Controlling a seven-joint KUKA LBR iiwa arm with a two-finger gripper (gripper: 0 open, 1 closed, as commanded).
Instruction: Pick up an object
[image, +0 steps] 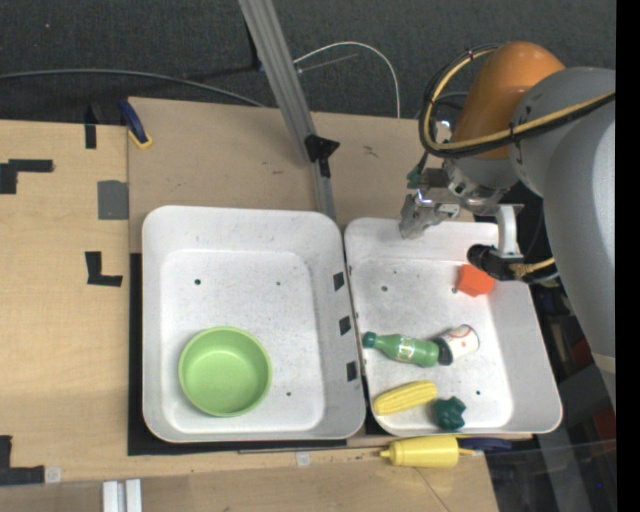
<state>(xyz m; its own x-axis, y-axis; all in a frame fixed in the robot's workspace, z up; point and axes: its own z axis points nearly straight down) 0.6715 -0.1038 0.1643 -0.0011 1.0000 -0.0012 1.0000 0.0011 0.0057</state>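
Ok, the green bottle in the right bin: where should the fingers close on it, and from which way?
Grip the green bottle across its body's middle, coming straight down from above. It lies flat on its side, neck toward the left bin, so the fingers should straddle its width. The white toy touches its base end, so stay clear of that end. The gripper hangs over the bin's far rim.

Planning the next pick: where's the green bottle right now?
The green bottle lies on its side in the right bin, near the middle, with a yellow corn cob just in front of it and an orange block farther back right.
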